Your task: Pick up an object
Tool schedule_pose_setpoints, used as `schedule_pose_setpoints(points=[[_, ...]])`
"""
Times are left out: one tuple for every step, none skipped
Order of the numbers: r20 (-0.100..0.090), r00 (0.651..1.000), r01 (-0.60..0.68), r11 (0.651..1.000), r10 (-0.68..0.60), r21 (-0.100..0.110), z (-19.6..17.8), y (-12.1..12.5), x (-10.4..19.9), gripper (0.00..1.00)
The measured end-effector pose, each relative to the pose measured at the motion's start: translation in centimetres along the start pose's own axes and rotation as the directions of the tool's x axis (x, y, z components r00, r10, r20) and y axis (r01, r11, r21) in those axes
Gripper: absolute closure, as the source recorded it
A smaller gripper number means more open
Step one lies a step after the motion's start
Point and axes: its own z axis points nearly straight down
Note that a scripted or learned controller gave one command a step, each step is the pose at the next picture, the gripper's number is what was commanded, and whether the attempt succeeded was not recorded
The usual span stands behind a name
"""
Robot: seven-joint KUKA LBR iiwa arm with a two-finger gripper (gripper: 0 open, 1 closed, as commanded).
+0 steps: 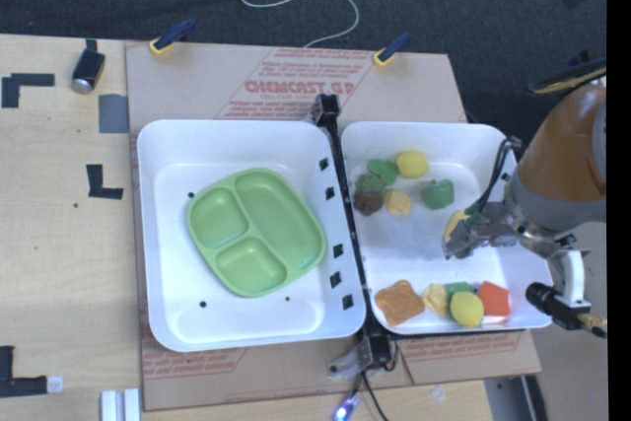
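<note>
Fingers of the gripper (459, 242) hang low over the right bin (493, 138), and you can see a small yellow piece (455, 224) at their tips, though whether they are clamped on it or merely beside it cannot be told from here. Around them you have a green pepper (438, 193) just up and left, a lemon (412, 164) farther back, and toast (398, 302) near the front wall. Your left bin (158, 212) holds a green divided plate (256, 231).

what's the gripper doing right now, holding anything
Two-finger gripper: low in the right white bin, with something yellow at its tip; grip cannot be told.
</note>
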Motion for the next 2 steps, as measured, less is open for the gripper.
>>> schedule_pose_setpoints(points=[[0.002,1.000,0.001,1.000,-0.001,-0.006,6.7,6.4,-1.3,1.00],[0.006,1.000,0.003,1.000,-0.003,-0.017,-3.0,13.4,-1.7,1.00]])
